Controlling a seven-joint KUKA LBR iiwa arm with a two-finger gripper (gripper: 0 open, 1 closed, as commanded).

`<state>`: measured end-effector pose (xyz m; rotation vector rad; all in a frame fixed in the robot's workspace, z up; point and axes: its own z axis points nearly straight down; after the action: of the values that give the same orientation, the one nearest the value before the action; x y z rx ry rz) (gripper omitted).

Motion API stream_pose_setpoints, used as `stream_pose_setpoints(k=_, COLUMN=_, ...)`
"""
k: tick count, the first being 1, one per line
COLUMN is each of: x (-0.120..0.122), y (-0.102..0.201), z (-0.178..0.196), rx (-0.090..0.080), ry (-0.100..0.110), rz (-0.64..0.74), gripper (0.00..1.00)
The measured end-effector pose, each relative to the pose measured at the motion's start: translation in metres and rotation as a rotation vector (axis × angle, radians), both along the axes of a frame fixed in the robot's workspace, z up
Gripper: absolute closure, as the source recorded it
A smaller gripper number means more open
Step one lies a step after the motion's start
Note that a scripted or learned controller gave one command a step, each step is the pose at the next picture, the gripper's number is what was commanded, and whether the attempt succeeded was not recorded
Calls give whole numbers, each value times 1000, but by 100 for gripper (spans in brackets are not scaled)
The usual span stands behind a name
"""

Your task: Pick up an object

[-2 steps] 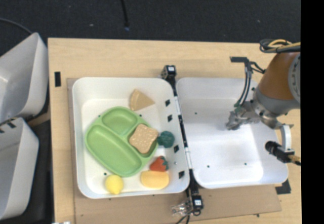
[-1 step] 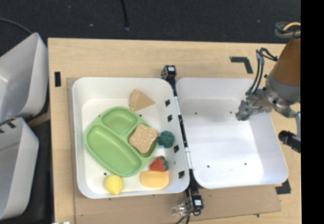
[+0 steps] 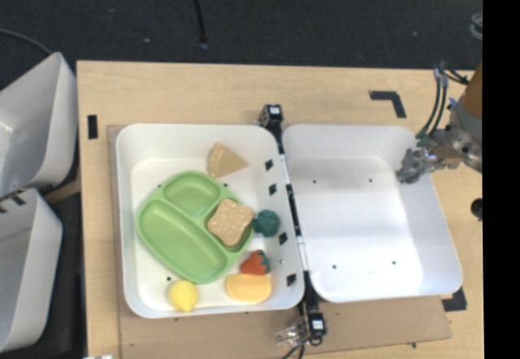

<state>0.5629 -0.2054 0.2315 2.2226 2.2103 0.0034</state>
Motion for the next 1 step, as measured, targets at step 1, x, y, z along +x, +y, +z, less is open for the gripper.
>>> stream_pose_setpoints(k=1, x=1, y=-2, z=20, rx=1, ry=3, rz=5, gripper=100)
